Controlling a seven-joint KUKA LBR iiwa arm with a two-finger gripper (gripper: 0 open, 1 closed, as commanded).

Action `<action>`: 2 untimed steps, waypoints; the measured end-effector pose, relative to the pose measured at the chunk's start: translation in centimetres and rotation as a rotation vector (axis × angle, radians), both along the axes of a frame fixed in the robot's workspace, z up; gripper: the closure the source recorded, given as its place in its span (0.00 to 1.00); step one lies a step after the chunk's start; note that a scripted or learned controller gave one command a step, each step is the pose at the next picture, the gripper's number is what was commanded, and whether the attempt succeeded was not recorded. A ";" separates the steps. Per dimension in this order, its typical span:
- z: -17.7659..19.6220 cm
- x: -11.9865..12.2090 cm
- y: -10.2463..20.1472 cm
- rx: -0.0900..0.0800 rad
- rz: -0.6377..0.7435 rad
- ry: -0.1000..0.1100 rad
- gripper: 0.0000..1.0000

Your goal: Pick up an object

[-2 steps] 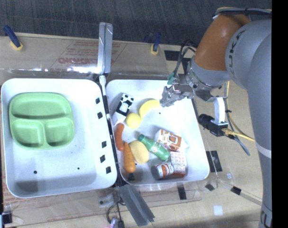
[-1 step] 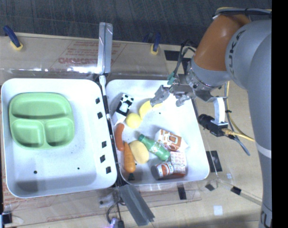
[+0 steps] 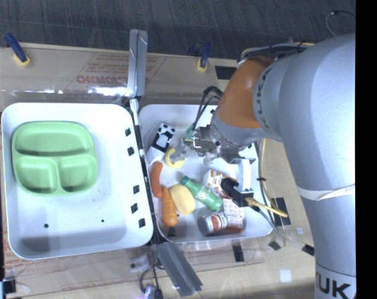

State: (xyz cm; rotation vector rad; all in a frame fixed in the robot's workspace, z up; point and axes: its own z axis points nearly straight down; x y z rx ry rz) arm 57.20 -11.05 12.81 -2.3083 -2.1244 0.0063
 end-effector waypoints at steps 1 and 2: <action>-2.6 4.0 -1.2 -0.003 -0.085 -0.005 0.00; 7.6 5.8 2.1 0.000 -0.205 -0.004 0.00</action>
